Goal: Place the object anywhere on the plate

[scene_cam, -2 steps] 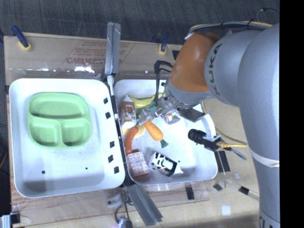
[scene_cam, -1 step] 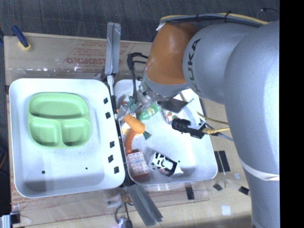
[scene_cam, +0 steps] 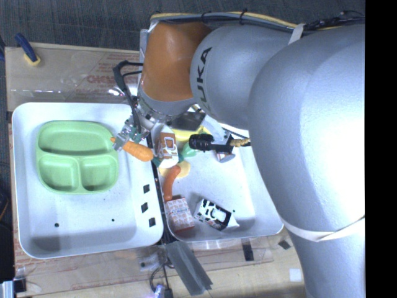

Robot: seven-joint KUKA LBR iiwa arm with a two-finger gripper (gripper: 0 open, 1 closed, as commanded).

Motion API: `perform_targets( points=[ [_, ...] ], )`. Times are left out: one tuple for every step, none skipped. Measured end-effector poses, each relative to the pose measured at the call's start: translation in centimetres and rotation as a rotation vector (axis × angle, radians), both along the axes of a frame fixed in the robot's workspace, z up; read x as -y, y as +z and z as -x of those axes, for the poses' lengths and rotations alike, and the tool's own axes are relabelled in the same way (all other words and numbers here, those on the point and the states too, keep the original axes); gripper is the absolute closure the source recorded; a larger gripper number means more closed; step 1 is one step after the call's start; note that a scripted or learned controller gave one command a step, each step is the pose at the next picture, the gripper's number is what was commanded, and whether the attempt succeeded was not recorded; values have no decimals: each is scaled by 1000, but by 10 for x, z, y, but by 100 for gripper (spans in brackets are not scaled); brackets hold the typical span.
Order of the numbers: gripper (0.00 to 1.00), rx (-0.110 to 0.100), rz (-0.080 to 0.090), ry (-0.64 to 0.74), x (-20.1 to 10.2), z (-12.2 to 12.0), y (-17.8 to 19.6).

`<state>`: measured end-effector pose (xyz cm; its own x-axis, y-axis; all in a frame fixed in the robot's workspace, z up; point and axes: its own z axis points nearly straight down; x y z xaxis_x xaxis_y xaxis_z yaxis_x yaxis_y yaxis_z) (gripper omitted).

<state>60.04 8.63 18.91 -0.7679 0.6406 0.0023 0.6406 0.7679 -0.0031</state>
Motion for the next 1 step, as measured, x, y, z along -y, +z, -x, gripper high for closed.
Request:
perform_targets(
  points=[
    [0, 0, 0, 0, 0, 0, 0]
  ],
)
